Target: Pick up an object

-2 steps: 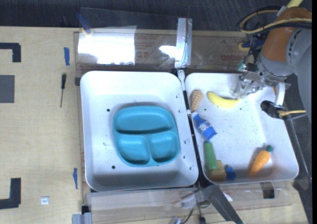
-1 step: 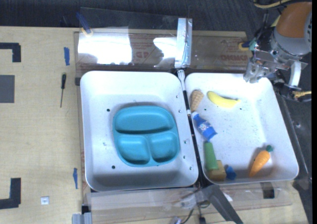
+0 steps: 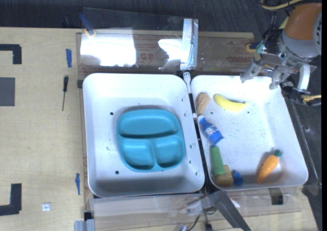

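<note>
The right bin (image 3: 286,117) holds several toys. A yellow banana (image 3: 229,103) lies near its back, with a tan waffle cone (image 3: 203,102) to its left. A blue-and-white packet (image 3: 210,130) and a green bottle (image 3: 217,159) sit along the left wall. An orange carrot (image 3: 267,166) rests at the front right. My gripper (image 3: 261,76) hovers over the bin's back right corner, above and to the right of the banana. Its fingers are open with nothing between them.
The left bin (image 3: 97,97) holds a blue divided tray (image 3: 149,139). A small blue piece (image 3: 237,177) and a tan block (image 3: 223,179) lie at the front of the right bin beside the bottle. A clear panel (image 3: 135,46) stands behind the left bin.
</note>
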Robot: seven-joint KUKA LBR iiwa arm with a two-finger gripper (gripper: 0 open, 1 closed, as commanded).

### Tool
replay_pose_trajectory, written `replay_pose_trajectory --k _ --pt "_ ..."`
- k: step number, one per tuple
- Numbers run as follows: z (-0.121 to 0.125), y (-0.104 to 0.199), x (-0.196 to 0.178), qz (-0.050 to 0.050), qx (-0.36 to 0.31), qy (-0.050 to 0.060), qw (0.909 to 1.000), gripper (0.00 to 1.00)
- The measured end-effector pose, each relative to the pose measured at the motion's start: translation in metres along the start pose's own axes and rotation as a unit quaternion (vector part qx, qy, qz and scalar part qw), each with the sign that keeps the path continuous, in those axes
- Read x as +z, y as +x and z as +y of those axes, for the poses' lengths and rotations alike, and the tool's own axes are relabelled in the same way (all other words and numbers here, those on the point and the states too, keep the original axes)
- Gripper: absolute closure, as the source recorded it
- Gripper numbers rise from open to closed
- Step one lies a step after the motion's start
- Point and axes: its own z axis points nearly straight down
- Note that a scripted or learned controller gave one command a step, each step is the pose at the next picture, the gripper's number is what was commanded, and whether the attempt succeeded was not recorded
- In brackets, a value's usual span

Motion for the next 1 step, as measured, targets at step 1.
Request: replay_pose_trajectory --k 1 --pt "-0.0160 0.0566 0.0666 0.001 -0.029 0.004 0.9996 0.00"
